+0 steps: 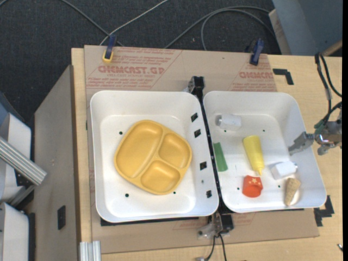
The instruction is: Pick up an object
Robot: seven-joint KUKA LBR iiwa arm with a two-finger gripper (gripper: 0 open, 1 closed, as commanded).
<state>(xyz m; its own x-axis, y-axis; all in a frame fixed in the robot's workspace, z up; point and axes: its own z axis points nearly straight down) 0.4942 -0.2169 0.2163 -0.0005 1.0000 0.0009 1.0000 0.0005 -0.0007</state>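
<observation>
My pincer (304,142): at the right bin's right rim, just over the edge, hanging above the wall; arm barely in from the right. Can't tell if it's apart or together, too small and blurred. Nothing seen in it.
Right bin (291,110): holds all the small stuff, obj to pick among it.
Yellow bottle (253,153): mid-bin, lying lengthwise, cap end toward the front.
Red piece (252,186): just below the bottle's near end, touching or nearly so.
Green stick (219,156): along the bin's left wall, left of the bottle, apart from it.
White block (284,169): right of the bottle, near my pincer but below it in view.
Tan lump (292,191): front right corner, just under the white block.
Pale item (229,122): back left of bin, shape unclear.
Left bin (103,162): has a yellow divided tray (153,156), 3 compartments, sitting tilted across the middle.
Bench (179,64): cardboard sheet under both bins, blue clamps at the back edge.
</observation>
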